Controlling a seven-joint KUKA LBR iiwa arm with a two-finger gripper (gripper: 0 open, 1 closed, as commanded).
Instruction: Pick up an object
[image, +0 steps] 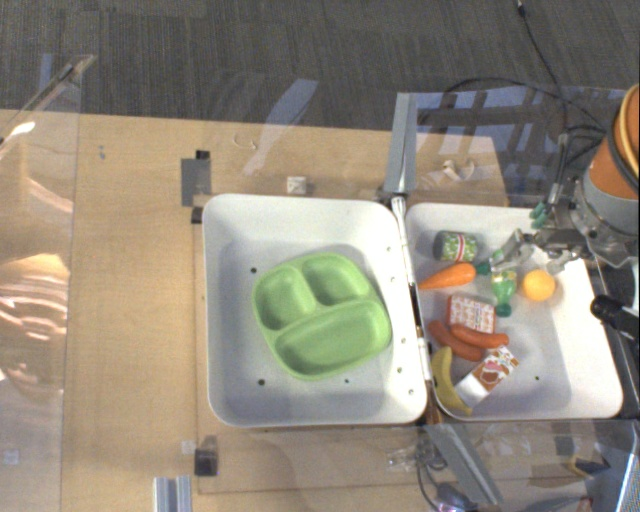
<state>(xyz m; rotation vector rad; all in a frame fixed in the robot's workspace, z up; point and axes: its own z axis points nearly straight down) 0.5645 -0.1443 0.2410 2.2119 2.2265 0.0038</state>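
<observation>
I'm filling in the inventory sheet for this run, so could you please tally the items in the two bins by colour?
Green: 3, the divided plate, the can, the small piece
Orange: 2, the carrot, the round fruit
Red: 3, the sausage, the packet, the carton
Yellow: 1, the banana
Total: 9
</observation>
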